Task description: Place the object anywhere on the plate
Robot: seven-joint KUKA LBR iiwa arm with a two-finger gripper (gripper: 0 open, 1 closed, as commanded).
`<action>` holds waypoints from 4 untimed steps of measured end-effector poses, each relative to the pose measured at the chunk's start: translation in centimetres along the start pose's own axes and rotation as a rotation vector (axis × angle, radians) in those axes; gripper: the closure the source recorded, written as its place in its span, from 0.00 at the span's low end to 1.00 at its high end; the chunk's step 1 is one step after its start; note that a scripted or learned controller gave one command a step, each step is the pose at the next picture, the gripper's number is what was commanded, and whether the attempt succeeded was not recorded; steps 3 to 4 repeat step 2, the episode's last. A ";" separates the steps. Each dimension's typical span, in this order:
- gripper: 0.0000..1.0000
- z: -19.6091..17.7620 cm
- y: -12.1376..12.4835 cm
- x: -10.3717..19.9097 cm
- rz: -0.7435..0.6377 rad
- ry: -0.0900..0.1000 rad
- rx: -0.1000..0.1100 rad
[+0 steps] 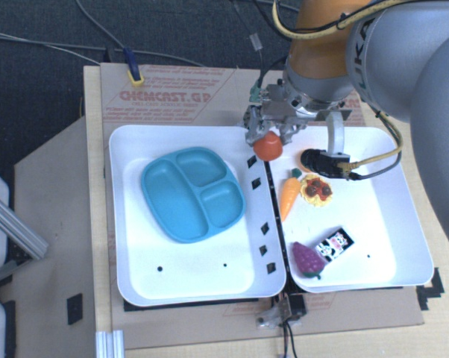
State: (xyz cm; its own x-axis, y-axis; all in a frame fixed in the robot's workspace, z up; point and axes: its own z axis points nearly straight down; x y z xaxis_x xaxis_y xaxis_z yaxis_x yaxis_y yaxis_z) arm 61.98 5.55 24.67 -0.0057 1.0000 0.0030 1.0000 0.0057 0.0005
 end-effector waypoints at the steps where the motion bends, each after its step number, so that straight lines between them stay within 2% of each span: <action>1: 1.00 2.1 0.1 4.9 0.000 -0.001 0.006; 2: 0.00 2.0 0.2 4.6 0.005 -0.002 0.004; 4: 0.00 2.0 0.2 4.6 0.005 -0.002 0.004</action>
